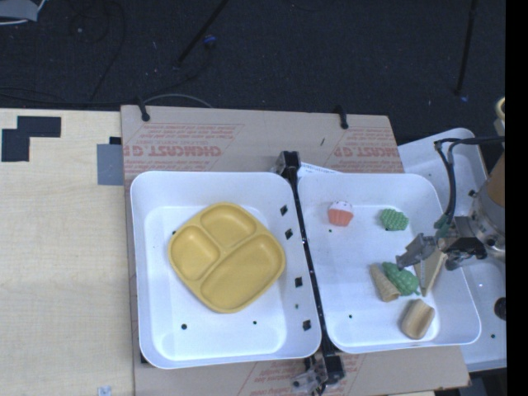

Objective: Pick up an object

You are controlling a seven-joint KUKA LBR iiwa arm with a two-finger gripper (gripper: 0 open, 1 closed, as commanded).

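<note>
My gripper (pixel 417 271) hangs low over the right side of the right bin (pixel 363 337), reaching in from the right edge. Its two fingers stand apart, so it is open, with nothing held between them. Just below and left of the fingertips lies a green-topped tan cone toy (pixel 393 281), touching or nearly touching them. A tan bread-like piece (pixel 417 318) lies near the bin's front right corner. Farther back sit a small pink and white cupcake toy (pixel 340 214) and a green ridged piece (pixel 394 219).
The left bin (pixel 157 320) holds a yellow divided plate (pixel 227 256). A black divider (pixel 304 262) runs between the two bins. Both bins rest on a cardboard sheet (pixel 247 139). A black cable (pixel 450 180) loops above the arm at the right.
</note>
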